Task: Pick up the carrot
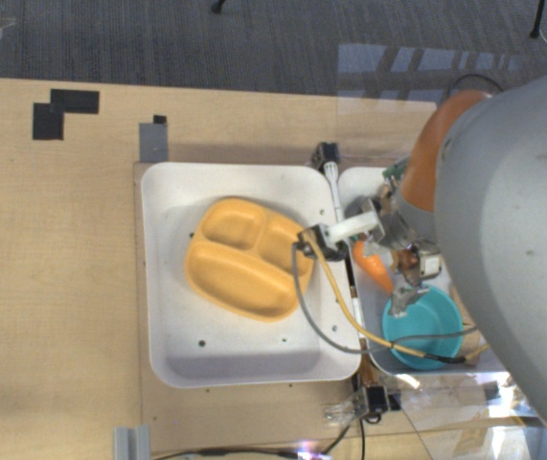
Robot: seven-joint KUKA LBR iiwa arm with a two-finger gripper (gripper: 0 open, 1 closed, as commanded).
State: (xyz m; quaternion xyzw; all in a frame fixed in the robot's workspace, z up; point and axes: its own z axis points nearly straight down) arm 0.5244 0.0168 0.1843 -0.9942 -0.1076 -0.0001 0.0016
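Observation:
The carrot (375, 265) is a small orange piece lying in the right bin (357, 192), close to the wall shared with the left bin. My gripper (405, 278) hangs low over the right bin, just to the right of the carrot and above the rim of a teal bowl (426, 326). The grey arm and its orange band (438, 153) cover most of the right bin. Part of the carrot is hidden by the gripper body, and I cannot tell whether the two touch.
A yellow divided plate (244, 259) lies in the left bin (172, 257). A yellow and grey cable (335, 290) loops from the wrist across the divider between the bins. A clamp post (327, 153) stands at the divider's far end.

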